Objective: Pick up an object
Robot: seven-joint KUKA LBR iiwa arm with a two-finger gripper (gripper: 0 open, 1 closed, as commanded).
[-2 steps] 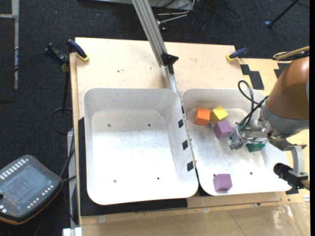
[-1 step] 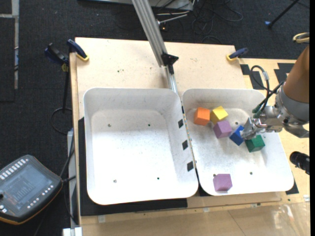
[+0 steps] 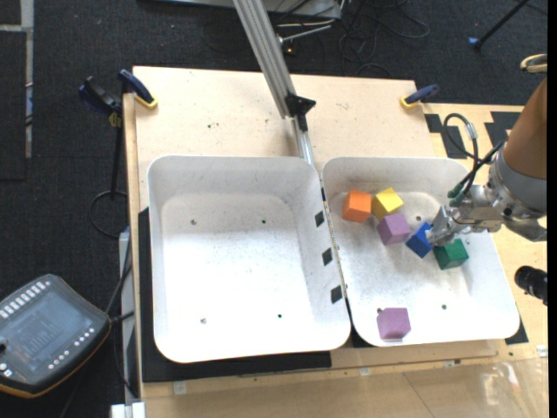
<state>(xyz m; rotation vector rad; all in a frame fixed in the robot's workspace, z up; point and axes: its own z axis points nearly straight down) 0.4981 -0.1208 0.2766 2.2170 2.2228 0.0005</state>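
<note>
- Blue is the colour that matters here: the blue cube [image 3: 419,239] sits in the right bin [image 3: 487,320], right under the gripper [image 3: 441,233], with the green cube [image 3: 452,253] touching it on the side nearer the arm
- the gripper is down at block level, at the seam between blue and green; the blue one lies just toward the bin's middle from the tip, the green one just below it toward the front edge
- fingers: honestly can't tell how far apart they are or if anything's pinched, the wrist hardware covers that spot
- the cubes have no real long axis, so my guess is it all comes down to which block is actually centred under the tip; looks like blue, but green is close enough to get bumped or grabbed instead
- rest of the cluster: a purple cube [image 3: 393,229] just beside blue, then orange cube [image 3: 357,205] and yellow cube [image 3: 388,202] further back, and a second purple cube [image 3: 393,322] well apart near the front
- left bin [image 3: 174,198] sits alongside
</note>
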